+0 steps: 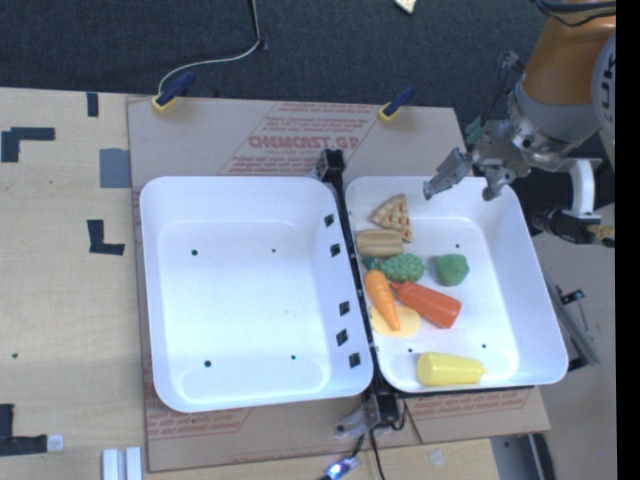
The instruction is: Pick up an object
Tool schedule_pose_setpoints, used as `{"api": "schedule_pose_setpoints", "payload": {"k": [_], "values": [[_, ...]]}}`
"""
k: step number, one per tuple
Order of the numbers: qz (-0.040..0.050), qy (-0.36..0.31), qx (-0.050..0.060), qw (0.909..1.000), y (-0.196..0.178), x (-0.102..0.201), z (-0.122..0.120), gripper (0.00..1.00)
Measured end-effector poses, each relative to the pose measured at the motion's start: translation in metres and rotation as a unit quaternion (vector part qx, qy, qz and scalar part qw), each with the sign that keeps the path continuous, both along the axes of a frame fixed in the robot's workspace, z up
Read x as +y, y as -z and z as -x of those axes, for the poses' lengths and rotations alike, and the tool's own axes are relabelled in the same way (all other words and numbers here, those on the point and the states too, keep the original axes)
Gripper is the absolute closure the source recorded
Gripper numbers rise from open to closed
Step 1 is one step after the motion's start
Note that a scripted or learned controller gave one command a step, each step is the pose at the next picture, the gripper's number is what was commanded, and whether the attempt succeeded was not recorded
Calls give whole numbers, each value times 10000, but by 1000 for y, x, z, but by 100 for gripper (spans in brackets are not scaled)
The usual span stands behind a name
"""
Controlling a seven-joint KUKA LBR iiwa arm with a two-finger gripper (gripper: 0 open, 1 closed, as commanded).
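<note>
1. The two fingers (pixel 443 182) of the gripper (pixel 467 182) stand spread well apart with nothing between them: one dark finger points down-left over the far rim of the right bin (pixel 520 268), the other is a short stub to its right.
2. The arm (pixel 565 63) comes in from the right, its orange band high above the wrist, and the wrist tilts toward the bin's far right corner.
3. Every pickable object lies below and left of the fingers, none touching them.
4. Nearest is a tan waffle-patterned wedge (pixel 391 212), just down-left of the left finger, close to the divider between the bins.
5. Under the wedge lie a tan bun-like roll (pixel 378 242), then a green broccoli piece (pixel 402 266) and a smaller green lump (pixel 451 268), which sits almost straight below the fingers.
6. Further down, an orange carrot (pixel 381 298) and a red-orange piece (pixel 430 304) lie side by side on a pale yellow flat piece (pixel 398 326).
7. A yellow block (pixel 449 369) rests at the bin's near edge, farthest from the fingers.
8. Open white floor lies directly beneath the fingers and along the bin's right side.
9. The left bin (pixel 240 288) is well to the left, beyond the black divider clips.
</note>
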State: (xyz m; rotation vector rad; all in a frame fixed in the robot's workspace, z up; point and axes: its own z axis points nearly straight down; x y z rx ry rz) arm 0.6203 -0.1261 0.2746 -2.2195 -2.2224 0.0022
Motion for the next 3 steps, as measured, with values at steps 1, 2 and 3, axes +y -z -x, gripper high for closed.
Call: {"api": "schedule_pose_setpoints", "payload": {"k": [1, 2, 3], "values": [[-2, -10, 0, 10000, -10, 1, 0, 100], [2, -16, -39, 10000, -52, 15, -51, 100], [-7, -2, 51, 10000, 51, 28, -46, 100]]}}
